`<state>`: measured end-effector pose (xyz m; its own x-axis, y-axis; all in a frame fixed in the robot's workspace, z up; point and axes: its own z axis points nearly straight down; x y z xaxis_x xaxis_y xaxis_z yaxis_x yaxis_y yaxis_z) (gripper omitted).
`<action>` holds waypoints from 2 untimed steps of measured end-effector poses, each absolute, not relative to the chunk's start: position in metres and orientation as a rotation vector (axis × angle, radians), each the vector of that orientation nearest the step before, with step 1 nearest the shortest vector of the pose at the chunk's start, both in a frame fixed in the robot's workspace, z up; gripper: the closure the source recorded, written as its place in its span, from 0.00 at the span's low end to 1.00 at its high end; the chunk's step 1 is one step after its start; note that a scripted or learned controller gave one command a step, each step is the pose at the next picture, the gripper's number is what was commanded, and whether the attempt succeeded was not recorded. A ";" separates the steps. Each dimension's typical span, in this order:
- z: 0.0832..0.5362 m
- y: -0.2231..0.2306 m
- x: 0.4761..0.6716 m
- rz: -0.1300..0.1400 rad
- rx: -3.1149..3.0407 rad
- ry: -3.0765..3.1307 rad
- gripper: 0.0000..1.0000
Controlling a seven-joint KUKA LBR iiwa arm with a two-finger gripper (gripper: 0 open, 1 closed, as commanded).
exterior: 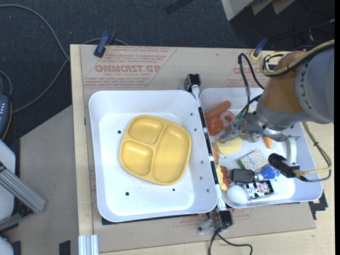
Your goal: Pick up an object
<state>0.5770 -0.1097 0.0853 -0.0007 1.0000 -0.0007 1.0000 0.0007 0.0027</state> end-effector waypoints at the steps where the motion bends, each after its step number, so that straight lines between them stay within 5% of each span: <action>1: 0.092 -0.141 0.666 -0.004 2.222 2.224 0.00; 2: 0.088 -0.116 0.595 0.001 2.217 2.209 0.00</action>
